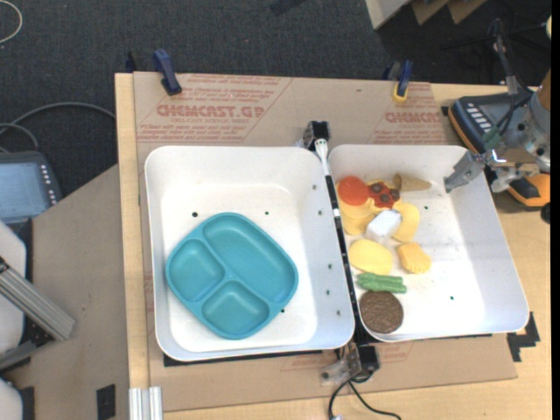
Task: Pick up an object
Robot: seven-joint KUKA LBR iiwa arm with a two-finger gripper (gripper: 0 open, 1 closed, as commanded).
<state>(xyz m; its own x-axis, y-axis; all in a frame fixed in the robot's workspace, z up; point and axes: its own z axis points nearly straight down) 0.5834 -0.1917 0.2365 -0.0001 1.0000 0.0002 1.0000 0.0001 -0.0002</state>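
- camera view: the gripper (462, 175) hangs over the right bin's (472, 309) upper right corner; whether it is released or clenched, i cannot tell.
- camera view: the toy food pile (382, 245) lies in that bin against its left wall, leftward and below the gripper, well apart from it.

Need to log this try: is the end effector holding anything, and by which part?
Nothing is held: the end effector sits above the right bin's upper right rim, apart from the toy food.

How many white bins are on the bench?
2. One shallow white bin sits on the left, holding a teal divided plastic tray. The other shallow white bin sits on the right, holding toy food.
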